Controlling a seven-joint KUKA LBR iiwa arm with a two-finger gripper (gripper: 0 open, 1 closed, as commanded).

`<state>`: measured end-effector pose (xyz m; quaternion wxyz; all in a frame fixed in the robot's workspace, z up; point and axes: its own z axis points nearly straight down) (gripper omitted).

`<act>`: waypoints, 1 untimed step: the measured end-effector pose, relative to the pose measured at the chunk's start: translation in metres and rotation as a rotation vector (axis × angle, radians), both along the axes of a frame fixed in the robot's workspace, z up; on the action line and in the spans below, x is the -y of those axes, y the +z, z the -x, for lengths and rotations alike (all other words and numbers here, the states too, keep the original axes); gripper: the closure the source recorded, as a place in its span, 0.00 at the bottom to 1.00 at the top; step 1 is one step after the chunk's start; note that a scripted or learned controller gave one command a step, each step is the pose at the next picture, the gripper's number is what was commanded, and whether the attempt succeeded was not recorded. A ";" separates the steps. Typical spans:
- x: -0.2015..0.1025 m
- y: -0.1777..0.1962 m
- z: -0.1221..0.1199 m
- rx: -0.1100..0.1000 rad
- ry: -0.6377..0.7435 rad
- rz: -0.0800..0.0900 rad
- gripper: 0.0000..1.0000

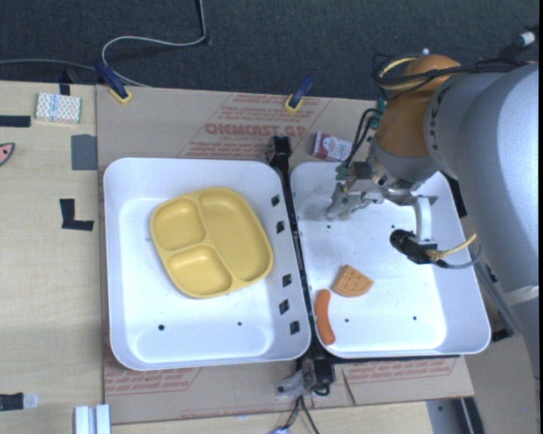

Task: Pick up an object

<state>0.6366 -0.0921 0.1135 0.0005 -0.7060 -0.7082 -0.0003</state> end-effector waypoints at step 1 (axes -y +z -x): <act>0.000 0.000 0.000 0.000 0.000 0.000 0.00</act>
